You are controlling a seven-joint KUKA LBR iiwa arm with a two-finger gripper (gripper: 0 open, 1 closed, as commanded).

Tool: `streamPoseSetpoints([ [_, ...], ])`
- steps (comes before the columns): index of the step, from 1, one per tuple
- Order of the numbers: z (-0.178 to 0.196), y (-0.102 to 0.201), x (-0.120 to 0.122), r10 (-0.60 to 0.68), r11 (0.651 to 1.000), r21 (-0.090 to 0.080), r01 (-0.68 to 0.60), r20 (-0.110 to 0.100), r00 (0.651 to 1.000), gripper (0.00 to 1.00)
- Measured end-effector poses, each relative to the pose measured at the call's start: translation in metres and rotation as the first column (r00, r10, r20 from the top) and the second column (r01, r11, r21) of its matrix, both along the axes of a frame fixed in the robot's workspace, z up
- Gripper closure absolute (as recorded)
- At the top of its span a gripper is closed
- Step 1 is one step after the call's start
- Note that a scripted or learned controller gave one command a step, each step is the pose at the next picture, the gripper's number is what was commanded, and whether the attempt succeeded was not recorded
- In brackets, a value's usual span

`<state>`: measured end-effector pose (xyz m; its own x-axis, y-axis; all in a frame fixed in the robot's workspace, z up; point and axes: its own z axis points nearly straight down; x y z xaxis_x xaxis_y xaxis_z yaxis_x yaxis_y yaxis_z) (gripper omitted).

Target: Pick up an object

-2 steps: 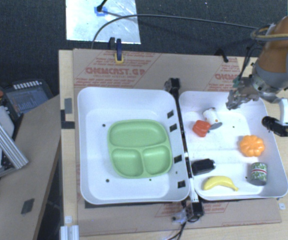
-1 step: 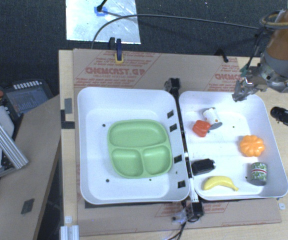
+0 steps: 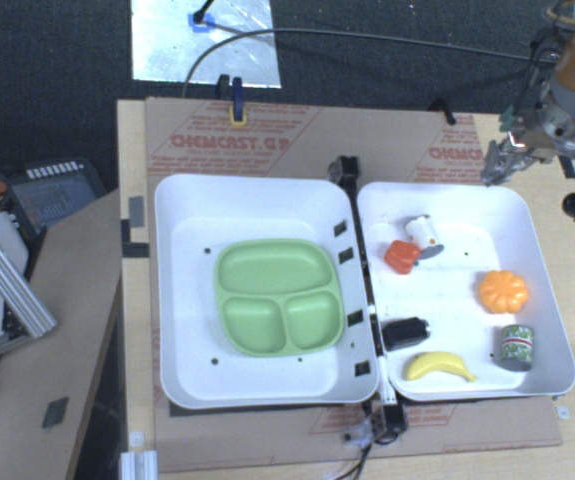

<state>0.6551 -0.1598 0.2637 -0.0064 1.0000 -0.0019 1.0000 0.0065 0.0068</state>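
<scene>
The right bin (image 3: 527, 218) holds a red pepper-like piece (image 3: 401, 257), a small white cup (image 3: 422, 231) lying beside it, an orange pumpkin (image 3: 503, 290), a yellow banana (image 3: 439, 366) and a small green-labelled can (image 3: 514, 346). A black object (image 3: 404, 332) lies against the bin's left wall. My gripper (image 3: 498, 163) hangs above the far right corner of the right bin, past its rim, with nothing seen in it. It is well apart from all the objects.
The left bin (image 3: 187, 218) holds a green divided plate (image 3: 277, 296). A black divider with clips (image 3: 357, 268) runs between the bins. Cables cross the dark floor behind the bench. Equipment stands on a side table (image 3: 27, 268) at the left.
</scene>
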Motion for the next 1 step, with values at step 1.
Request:
streamPoseSetpoints([
  [1, 0.0060, 0.0455, -0.0210, 0.001, 1.000, 0.003, -0.001, -0.005, 1.000, 1.00],
])
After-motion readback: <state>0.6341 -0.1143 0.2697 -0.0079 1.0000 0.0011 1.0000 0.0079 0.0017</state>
